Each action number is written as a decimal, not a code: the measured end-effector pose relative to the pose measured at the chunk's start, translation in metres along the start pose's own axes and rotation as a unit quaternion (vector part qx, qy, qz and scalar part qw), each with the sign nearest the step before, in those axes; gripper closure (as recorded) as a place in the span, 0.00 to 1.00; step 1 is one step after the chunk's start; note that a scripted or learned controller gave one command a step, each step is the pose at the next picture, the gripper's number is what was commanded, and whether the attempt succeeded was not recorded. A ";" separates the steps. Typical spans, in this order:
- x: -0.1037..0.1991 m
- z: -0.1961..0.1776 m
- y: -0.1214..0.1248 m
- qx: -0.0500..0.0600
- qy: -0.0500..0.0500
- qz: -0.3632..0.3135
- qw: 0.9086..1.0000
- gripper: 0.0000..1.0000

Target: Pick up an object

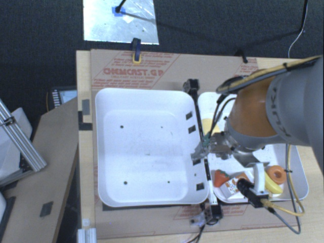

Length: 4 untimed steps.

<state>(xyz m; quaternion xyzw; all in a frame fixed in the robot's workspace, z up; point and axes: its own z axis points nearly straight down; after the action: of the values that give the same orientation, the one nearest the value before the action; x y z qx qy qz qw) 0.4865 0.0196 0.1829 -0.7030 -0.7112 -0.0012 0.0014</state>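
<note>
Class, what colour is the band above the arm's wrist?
Orange band, seen in the camera view.

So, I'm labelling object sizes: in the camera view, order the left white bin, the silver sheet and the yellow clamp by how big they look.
1. Left white bin
2. Silver sheet, farther from the camera
3. Yellow clamp

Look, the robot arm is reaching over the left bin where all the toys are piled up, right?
Not quite. The camera view shows the arm over the right bin, and the toys lie there too. The left bin is not where they are piled.
</note>
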 end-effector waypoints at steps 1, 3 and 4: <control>0.035 -0.002 0.062 -0.003 -0.001 0.001 1.000 0.00; 0.047 -0.061 0.161 -0.004 -0.002 0.005 1.000 0.00; 0.053 -0.030 0.080 0.004 -0.002 0.006 1.000 0.00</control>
<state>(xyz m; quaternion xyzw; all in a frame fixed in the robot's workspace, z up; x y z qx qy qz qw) 0.5659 0.0735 0.2135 -0.7070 -0.7072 0.0027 0.0030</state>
